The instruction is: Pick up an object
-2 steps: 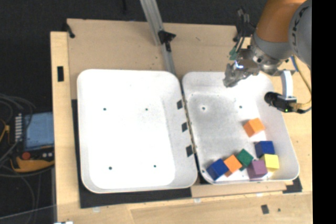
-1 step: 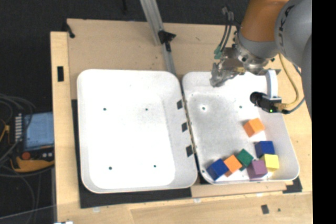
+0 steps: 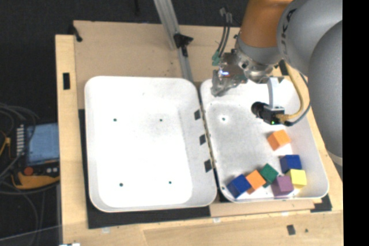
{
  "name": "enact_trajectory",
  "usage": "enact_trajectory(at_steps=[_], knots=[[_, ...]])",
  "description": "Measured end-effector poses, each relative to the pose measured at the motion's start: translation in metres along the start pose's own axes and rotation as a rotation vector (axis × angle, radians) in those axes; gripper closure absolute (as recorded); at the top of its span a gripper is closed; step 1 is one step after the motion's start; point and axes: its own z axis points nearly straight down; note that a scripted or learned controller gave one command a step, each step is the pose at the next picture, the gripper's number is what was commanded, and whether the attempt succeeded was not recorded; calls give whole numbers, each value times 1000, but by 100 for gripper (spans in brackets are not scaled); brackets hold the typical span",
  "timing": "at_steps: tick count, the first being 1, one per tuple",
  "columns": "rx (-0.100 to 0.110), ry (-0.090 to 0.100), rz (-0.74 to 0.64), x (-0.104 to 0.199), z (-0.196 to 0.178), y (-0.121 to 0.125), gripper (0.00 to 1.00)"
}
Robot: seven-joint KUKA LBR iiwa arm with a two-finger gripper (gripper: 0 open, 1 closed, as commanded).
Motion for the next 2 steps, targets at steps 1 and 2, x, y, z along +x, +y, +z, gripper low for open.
enact_trajectory(at_steps=[1, 2], knots=[[-6, 0, -4, 55, -14, -2, 100], [-5, 0, -4, 108, -23, 1, 100]])
